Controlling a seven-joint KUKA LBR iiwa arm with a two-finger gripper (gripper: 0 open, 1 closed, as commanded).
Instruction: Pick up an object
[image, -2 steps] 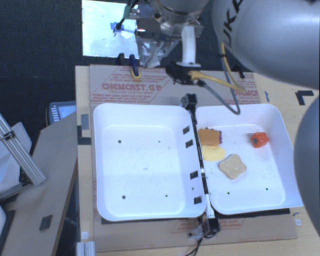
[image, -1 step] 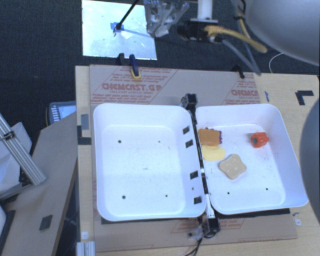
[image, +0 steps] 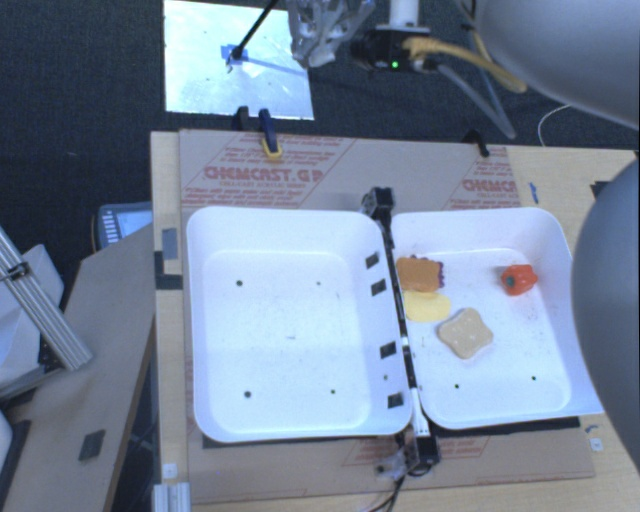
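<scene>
Overhead, the claw (image: 322, 35) hung at the top of the camera view, well above and behind the two white bins, over a pale sheet (image: 238, 58) lying on the dark floor. Whether it was open or closed could not be told — its metal parts blurred together at that height, and nothing showed in its grasp. A broad grey part of the arm (image: 608, 330) crossed the right side of the view, covering the far right corner of the right bin (image: 480, 222).

Four things lay in the right bin. An orange-brown slab with a purple piece at its right end (image: 420, 273) sat near the divider between the bins, and just below it — touching or nearly so — lay a flat yellow piece (image: 427, 307). Lower and to the right of that rested a tan slice shaped like toast (image: 465, 333), close beside the yellow piece. A small red-orange object with a dark mark (image: 518, 280) sat apart from the others, towards the bin's right side.

The left bin (image: 280, 222) stood alongside, joined to the right one by black clips (image: 379, 288) along the shared edge. Both bins rested on a brown board printed with red lettering (image: 262, 172) on the worktop (image: 165, 180).
</scene>
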